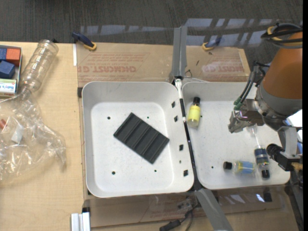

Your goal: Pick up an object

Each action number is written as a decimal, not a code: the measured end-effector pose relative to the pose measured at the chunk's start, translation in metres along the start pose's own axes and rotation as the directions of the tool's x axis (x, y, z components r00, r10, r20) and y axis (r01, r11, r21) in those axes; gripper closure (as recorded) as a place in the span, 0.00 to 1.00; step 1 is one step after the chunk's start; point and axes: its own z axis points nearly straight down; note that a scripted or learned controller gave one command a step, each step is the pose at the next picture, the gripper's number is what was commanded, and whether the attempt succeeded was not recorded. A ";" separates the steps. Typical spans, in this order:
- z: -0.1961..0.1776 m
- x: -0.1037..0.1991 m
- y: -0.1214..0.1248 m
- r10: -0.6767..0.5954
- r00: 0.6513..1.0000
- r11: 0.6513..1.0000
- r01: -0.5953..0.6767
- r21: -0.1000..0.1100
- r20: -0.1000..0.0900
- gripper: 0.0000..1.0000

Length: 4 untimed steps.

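Two shallow white bins sit side by side on a brown cardboard sheet (pixel 144 61) laid over the bench. The left white bin (pixel 91 143) holds one item, a dark grey ribbed rectangular plate (pixel 141 137), lying flat and turned at a slant near the bin's centre; bare white floor surrounds it on all sides, and it stands well apart from every wall.

The right white bin (pixel 211 177) holds three small items. A small yellow bottle with a black cap (pixel 194 113) lies near the upper left of this bin, just beside the divider between the bins. A small clear vial with a blue band and black cap (pixel 239 167) lies on its side near the bin's front edge. A second small blue-and-black vial (pixel 262 160) lies just beside it to the right, close to the bin's right side.

The grey arm with its orange band (pixel 284 73) enters over the right bin. The two-finger gripper (pixel 246 121) hangs above the bin's right half, between the yellow bottle and the two vials. Whether it is parted or closed cannot be told, and nothing is seen in its grasp.

On the wooden bench to the left lie a clear plastic bottle (pixel 37 64), crumpled clear plastic wrap (pixel 26 134) and a box of coloured blocks (pixel 9 64).
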 end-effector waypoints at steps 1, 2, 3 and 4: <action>-0.110 0.024 0.027 -0.120 0.993 0.993 0.120 0.001 0.001 1.00; -0.037 0.114 0.009 -0.097 0.995 0.995 0.097 0.004 0.001 1.00; -0.023 0.168 0.036 -0.163 0.987 0.987 0.163 0.003 0.001 1.00; -0.011 0.223 0.038 -0.254 0.967 0.967 0.254 0.003 0.001 1.00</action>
